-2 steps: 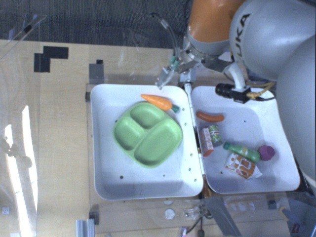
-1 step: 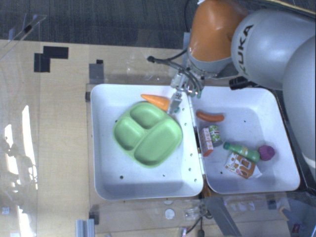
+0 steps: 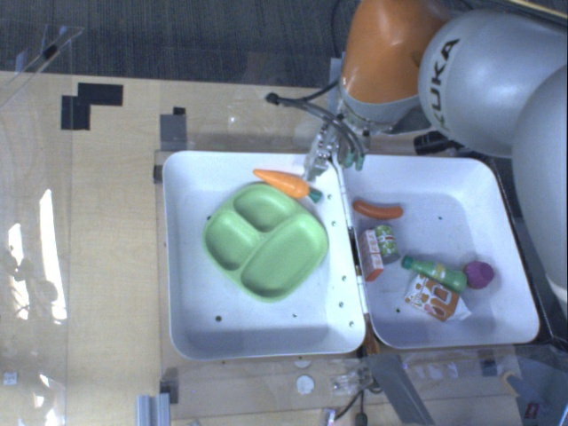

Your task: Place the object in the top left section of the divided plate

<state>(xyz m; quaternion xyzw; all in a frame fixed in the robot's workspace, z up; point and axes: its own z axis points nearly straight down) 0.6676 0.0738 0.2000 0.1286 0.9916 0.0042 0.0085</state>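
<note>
One carrot (image 3: 282, 183) lay at the far rim of the green divided plate (image 3: 266, 241) in the left bin (image 3: 186, 264). My gripper (image 3: 319, 169) hung at its leafy end; whether it pinched it, I could not tell.

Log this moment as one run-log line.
gripper: above bins' divider | carrot: left bin, at green divided plate's upper edge, outside sections | placement: not done

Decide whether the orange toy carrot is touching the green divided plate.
Touching. The camera view shows the orange toy carrot lying across the upper rim of the green divided plate, overlapping it with no white bin floor visible between them.
</note>
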